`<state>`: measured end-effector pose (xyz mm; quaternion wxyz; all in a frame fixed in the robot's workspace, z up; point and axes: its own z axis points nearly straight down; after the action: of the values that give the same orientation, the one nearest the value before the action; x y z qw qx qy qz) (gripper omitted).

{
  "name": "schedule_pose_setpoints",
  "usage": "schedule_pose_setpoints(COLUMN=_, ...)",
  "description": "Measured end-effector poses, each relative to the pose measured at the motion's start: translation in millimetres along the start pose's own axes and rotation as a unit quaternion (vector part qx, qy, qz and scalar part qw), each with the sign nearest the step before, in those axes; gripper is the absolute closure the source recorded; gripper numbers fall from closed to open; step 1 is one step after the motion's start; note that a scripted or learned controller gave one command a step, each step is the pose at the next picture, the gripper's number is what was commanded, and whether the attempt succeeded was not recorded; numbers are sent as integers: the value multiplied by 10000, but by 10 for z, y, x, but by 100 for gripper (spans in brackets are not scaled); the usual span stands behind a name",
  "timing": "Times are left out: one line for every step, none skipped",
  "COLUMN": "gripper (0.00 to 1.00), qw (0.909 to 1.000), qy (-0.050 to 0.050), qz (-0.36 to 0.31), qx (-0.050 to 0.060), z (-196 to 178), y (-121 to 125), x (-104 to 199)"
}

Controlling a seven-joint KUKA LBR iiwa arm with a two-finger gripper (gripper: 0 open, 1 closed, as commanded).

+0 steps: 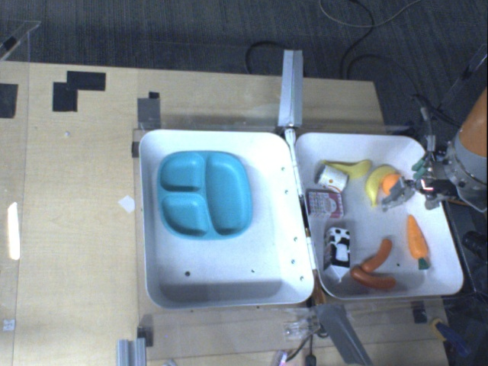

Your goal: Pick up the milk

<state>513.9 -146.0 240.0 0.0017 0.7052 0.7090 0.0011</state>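
From the camera above, my hand (402, 193) sits at the right of the frame, over the upper right part of the right bin (450, 284), its tips close beside the banana (375, 183) and a small orange piece (391, 181). The fingers look slightly parted and I see nothing between them, so I take it as released, though at this slant I'm not certain. The milk (338, 248), the little black-and-white cow-patterned carton, stands lower left of my hand, hard against the bin's left wall. That is where I expect trouble. The red packet (324, 202) lies just above it and the sausage (375, 256) just to its right, with another one (374, 281) below, so if I come down off-centre one finger could land on a sausage or wedge against the wall, and the carton would tip or skid instead of being caught. A crossing at low height could also drag the banana or the cup (333, 176) along. The carrot (416, 240) lies at the right, away from that path. The blue tray (205, 194) in the left bin (152, 227) is well apart and no risk.
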Motion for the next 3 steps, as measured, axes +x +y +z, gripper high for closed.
schedule_pose_setpoints(gripper=0, qw=9995, qy=5, qz=331, qx=12, z=560, y=439, x=842)
schedule_pose_setpoints(gripper=0, qw=10000, qy=7, qz=61, qx=-4, z=547, y=861, x=1029)
schedule_pose_setpoints(gripper=0, qw=9999, qy=9, qz=-159, qx=4, z=550, y=264, x=1437)
